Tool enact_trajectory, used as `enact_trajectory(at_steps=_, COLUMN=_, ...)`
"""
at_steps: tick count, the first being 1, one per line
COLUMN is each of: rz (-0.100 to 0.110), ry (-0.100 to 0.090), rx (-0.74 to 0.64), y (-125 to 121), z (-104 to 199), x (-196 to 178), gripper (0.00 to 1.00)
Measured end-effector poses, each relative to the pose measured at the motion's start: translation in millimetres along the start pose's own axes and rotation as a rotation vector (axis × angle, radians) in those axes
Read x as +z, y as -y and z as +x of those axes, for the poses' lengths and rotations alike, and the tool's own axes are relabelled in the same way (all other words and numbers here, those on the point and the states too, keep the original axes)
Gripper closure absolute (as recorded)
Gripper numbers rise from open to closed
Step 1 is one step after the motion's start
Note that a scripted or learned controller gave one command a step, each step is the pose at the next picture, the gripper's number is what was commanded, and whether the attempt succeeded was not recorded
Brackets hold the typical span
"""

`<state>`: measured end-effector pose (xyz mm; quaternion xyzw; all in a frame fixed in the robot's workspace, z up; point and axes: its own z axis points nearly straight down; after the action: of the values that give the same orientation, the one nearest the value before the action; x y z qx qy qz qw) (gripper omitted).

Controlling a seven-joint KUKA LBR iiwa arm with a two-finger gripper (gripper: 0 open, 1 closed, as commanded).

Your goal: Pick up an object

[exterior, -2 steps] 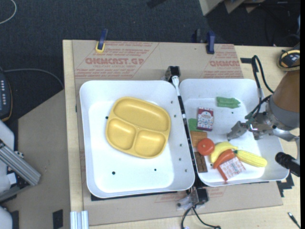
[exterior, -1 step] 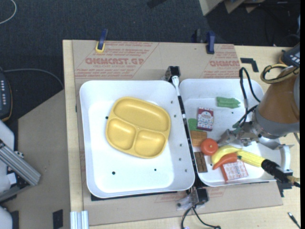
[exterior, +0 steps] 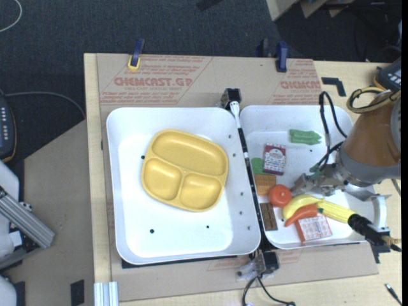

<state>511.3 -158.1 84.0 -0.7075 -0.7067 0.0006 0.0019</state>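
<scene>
The grey arm with its orange band point(exterior: 376, 142) is being cut off by the right edge, and part of the right shallow white bin point(exterior: 255, 116) is being covered by it. The two-finger gripper point(exterior: 310, 182) is being shown too indistinctly for its jaws to be read. The small red-and-white printed carton point(exterior: 275, 159) is being shown too small for its print to be read.
</scene>
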Motion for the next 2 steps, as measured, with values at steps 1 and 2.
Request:
enact_trajectory(at_steps=1, rz=-0.004, ry=0.001, rx=0.000, y=-1, z=0, x=-11, gripper=1.00)
enact_trajectory(at_steps=2, rz=-0.009, ry=0.004, rx=-0.002, y=1, z=8, x=-58, gripper=1.00)
